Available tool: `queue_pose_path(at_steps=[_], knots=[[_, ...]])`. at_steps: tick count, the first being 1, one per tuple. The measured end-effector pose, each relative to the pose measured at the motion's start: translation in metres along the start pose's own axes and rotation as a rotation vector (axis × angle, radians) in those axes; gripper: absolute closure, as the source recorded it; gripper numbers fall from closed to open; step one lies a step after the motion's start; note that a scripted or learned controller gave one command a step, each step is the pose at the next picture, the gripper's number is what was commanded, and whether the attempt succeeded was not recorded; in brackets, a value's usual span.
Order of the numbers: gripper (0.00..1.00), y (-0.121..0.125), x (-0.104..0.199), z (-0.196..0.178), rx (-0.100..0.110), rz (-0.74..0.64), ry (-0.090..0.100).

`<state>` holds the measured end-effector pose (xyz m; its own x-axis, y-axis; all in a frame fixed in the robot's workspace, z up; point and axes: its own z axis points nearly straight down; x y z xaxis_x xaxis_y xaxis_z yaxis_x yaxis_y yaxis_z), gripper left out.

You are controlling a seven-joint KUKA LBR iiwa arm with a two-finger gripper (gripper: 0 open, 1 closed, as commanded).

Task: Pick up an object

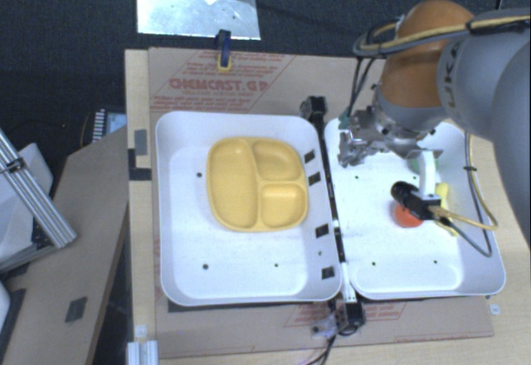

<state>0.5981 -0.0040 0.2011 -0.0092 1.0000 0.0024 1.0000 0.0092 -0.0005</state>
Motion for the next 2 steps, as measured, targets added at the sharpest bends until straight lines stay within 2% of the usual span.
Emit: queue_pose_path(at_steps=[1,2], knots=[[1.0,-0.006,0.055,-0.006,-0.001,-0.001,0.0],[1.0,-0.024,0.099,-0.019,-0.001,-0.001,0.0]])
